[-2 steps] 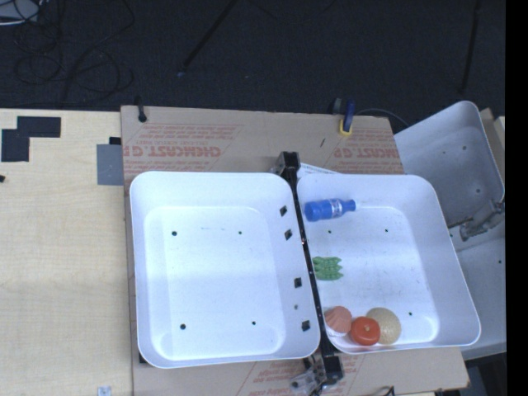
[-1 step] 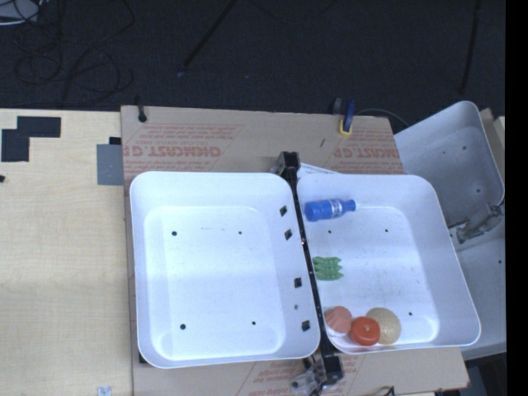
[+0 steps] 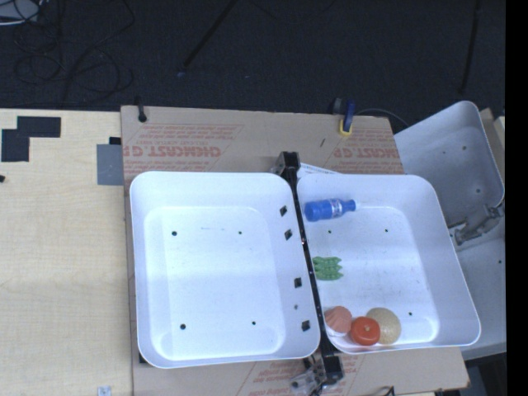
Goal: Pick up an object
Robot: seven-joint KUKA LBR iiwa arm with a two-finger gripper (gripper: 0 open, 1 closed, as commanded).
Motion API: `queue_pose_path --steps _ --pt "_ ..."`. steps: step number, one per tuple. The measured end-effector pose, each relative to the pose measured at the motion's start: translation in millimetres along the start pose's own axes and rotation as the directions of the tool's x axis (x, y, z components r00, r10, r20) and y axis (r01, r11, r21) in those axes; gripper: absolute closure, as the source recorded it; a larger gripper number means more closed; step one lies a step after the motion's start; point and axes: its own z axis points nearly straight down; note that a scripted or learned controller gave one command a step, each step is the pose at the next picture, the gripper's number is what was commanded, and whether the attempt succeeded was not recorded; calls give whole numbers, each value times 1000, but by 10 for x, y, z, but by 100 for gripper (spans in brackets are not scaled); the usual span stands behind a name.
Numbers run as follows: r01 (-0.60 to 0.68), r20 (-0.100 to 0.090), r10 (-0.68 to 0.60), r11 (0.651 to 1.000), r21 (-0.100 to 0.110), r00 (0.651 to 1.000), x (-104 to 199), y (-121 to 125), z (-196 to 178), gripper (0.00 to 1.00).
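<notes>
Bins are sitting side by side. In the camera view we're seeing the right bin (image 3: 450, 254) holding a blue bottle (image 3: 330, 209) lying near its far left corner, a green obj (image 3: 327, 268) by the left wall, and pink (image 3: 337, 318), red (image 3: 365, 331) and tan (image 3: 386, 323) round objs touching at the near edge. Left bin (image 3: 214, 271) is lying alongside. Pincer state: we can't tell.

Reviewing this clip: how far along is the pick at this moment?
Nothing looks done yet. All the objects lie in the right bin: the blue bottle near its far left corner, the green item by the divider, and the pink, red and tan round pieces clustered at the near edge. Nothing is lifted. Approach, grasp and lift all remain.
</notes>
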Motion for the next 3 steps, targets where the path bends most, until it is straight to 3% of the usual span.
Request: queue_pose_path --steps 1,2,3 --pt "0 0 0 1000 1 1000 -1 -1 164 0" --pt "1 0 -1 1000 0 1000 -6 2 58 100" --pt "5 2 -5 1000 -6 1000 -9 -1 -430 100"
